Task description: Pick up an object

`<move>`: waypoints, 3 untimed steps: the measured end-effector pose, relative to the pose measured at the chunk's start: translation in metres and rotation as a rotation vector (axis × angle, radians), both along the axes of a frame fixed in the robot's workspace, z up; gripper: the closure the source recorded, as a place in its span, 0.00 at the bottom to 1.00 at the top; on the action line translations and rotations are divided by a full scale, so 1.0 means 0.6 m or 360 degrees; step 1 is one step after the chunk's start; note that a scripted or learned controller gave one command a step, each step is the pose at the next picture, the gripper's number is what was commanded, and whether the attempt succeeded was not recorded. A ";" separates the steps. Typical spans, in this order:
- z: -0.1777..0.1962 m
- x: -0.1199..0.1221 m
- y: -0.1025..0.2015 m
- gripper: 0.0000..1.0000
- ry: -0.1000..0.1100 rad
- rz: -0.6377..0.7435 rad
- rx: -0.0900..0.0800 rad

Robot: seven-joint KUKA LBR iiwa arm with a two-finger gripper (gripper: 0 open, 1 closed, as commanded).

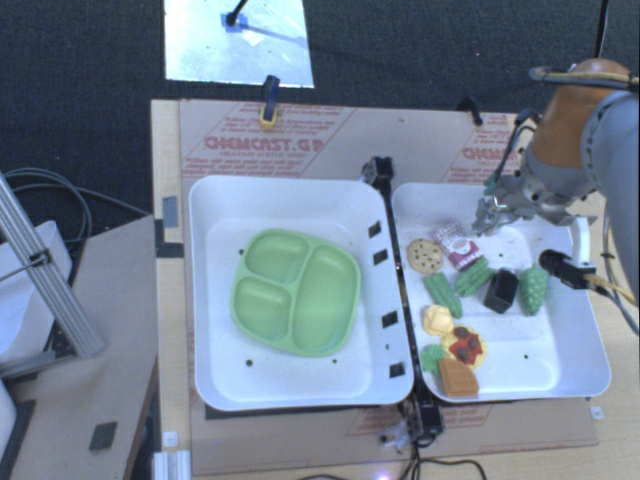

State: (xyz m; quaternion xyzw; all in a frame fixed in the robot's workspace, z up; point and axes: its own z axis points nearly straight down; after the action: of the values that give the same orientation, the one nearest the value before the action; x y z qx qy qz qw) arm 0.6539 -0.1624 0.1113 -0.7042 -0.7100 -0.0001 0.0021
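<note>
Gripper (487,215) first: we see it hanging low over the far part of the right bin (580,358), at the end of the grey arm (600,148) that comes in from the right. We cannot tell how it is set, because it is small and dark in our view. We see nothing held in it.

Toy food lies in a bunch in the right bin. The thing closest to the gripper is a small red and white packet (458,248). It lies just beside the gripper, a little to the left and nearer to us. It looks tilted, with its long side running from far left to near right.

Next to the packet is a cookie (425,256), and past it a green bean pod (472,276), a black block (501,290) and green grapes (534,288).

In the left bin (215,298) lies a green tray (297,290).

We think the packet is the easy pick. The gripper would need a short move left and toward us, then down.
</note>
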 end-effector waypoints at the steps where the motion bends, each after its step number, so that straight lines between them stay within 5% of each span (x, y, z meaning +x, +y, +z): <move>1: 0.119 0.027 -0.066 1.00 -0.0018 -0.0013 -0.0011; 2: 0.165 0.026 -0.058 1.00 -0.0015 -0.0006 -0.0008; 3: 0.020 0.023 0.023 1.00 0.0001 -0.0001 0.0000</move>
State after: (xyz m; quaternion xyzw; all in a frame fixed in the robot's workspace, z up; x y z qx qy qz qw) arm 0.6680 -0.1486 0.1233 -0.7044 -0.7098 0.0002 0.0023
